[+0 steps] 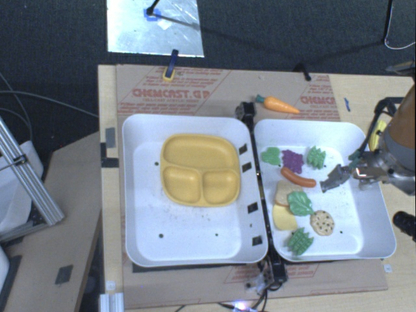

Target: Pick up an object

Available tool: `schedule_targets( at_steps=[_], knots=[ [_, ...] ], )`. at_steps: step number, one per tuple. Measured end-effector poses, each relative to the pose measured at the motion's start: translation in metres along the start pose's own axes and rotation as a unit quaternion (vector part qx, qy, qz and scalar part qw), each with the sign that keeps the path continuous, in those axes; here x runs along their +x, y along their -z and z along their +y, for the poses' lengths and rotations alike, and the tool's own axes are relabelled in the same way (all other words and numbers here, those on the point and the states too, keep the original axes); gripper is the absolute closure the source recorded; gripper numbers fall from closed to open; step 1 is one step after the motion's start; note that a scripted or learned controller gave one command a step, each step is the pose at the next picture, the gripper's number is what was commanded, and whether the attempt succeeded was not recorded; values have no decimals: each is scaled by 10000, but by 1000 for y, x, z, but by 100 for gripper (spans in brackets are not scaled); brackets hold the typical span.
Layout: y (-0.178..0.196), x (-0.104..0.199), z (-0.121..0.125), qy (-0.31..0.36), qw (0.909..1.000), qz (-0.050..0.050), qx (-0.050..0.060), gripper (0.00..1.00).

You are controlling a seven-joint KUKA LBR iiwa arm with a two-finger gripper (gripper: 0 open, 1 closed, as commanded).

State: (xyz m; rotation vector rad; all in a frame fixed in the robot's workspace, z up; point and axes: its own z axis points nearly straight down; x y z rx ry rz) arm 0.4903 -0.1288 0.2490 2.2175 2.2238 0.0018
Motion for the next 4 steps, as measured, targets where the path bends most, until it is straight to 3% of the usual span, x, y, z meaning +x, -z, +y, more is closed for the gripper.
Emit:
schedule_targets(
  at_steps=[1, 2, 3, 4],
  knots=[
    [-109, 46, 83, 36, 10000, 12, 16, 0],
    [-166, 5, 90, -28, 10000, 6, -7, 0],
    [-151, 7, 92, -9, 10000, 1, -43, 100],
    [-59, 113, 84, 59, 10000, 19, -36, 100]
  ],
)
